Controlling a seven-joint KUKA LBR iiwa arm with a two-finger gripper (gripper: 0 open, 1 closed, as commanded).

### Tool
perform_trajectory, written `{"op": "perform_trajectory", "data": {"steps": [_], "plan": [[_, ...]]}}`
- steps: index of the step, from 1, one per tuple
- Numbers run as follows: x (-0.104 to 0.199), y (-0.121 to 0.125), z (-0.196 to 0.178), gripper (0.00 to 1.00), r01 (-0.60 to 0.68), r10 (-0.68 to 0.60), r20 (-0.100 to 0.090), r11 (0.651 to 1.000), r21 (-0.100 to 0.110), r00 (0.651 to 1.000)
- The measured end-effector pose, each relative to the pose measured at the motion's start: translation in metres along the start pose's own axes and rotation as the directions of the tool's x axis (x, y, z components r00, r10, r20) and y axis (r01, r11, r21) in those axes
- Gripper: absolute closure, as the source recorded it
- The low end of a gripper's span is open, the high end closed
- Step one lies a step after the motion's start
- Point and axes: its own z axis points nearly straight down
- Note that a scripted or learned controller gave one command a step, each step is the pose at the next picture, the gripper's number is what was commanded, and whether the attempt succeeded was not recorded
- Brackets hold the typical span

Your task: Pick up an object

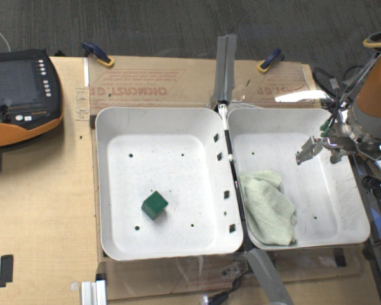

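Observation:
A small green cube (pixel 155 204) lies in the left bin (pixel 114 170), toward its front. A crumpled pale green cloth (pixel 268 208) rests in the right bin (pixel 343 227), against its front left corner. My gripper (pixel 320 154) hovers over the right bin's far right part, well right of and beyond the cloth. It is open, with nothing between its fingers (pixel 306 152). The arm's orange band (pixel 373 97) shows at the right edge.
A teach pendant (pixel 19 100) lies on the bench at the far left. Two clamps (pixel 98 54) (pixel 270 60) hold cardboard behind the bins. A grey bar (pixel 225 68) runs between the bins at the back. Cables hang near the arm.

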Motion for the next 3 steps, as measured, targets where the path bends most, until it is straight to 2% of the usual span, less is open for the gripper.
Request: {"op": "perform_trajectory", "data": {"steps": [1,2,3], "plan": [[0.047,0.025,0.038,0.0,0.262,-0.262,0.0,0.965,0.0,0.965],[0.145,0.053,0.007,0.0,0.699,-0.699,0.004,0.715,-0.003,0.715],[0.167,0.109,0.007,0.0,0.924,-0.924,0.006,0.383,-0.003,0.384]]}}
